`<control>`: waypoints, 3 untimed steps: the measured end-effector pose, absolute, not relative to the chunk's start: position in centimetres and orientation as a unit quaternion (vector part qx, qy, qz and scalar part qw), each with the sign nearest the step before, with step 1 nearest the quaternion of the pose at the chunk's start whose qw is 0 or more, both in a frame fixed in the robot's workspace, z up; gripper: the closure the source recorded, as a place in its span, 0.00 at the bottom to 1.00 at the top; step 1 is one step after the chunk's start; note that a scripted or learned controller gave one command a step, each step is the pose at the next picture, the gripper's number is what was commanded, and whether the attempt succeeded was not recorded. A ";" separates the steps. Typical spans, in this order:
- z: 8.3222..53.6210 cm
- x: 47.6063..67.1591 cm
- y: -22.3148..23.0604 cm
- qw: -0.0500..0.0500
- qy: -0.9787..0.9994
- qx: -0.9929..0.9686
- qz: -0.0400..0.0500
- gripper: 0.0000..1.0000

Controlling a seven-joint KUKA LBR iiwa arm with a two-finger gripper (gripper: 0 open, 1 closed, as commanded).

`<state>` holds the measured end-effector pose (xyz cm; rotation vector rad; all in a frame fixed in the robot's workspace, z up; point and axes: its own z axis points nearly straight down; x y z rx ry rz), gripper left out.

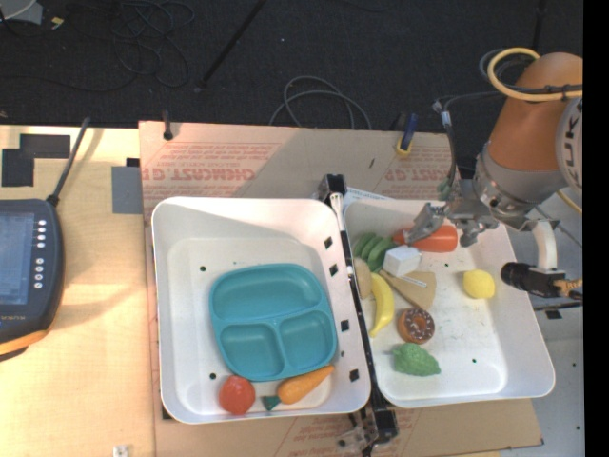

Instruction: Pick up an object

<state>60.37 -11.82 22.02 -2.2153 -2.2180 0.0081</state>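
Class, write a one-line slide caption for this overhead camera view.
Gripper hovers over toy food in the right bin; teal tray fills the left.

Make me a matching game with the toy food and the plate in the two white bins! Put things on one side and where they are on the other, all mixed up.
Things:
1. teal plate
2. lemon
3. tomato
4. donut

Places:
A. right bin, just below the banana
B. left bin, near corner, beside the carrot
C. right bin, toward its right side
D. middle of the left bin

Pairs: 1-D, 2-C, 3-B, 4-A
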 end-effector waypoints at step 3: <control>9.1 48.9 -10.8 -0.007 -0.705 -0.709 -0.003 0.00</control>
